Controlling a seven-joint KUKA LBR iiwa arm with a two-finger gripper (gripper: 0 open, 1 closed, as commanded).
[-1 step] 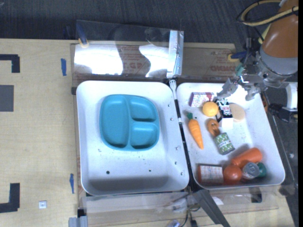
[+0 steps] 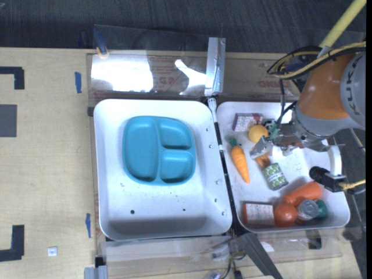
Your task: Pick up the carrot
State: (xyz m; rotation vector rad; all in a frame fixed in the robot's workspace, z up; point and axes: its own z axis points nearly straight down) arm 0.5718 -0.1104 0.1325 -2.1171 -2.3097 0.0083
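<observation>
Carrot lies in the right bin, near its left wall, leafy end toward 11 o'clock, tip toward 5 o'clock. Pincer hangs just beside it, so the carrot sits at about 8 o'clock from the pincer. Whether it is open or closed: cannot tell. Nothing seen gripped. A small jar lies close at the carrot's 3 o'clock; crowding likely on approach. Blue tray sits in the left bin.

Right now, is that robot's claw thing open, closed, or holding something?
End effector: cannot be told; it sits low over the right bin, just right of the carrot, which lies on the bin floor.
</observation>
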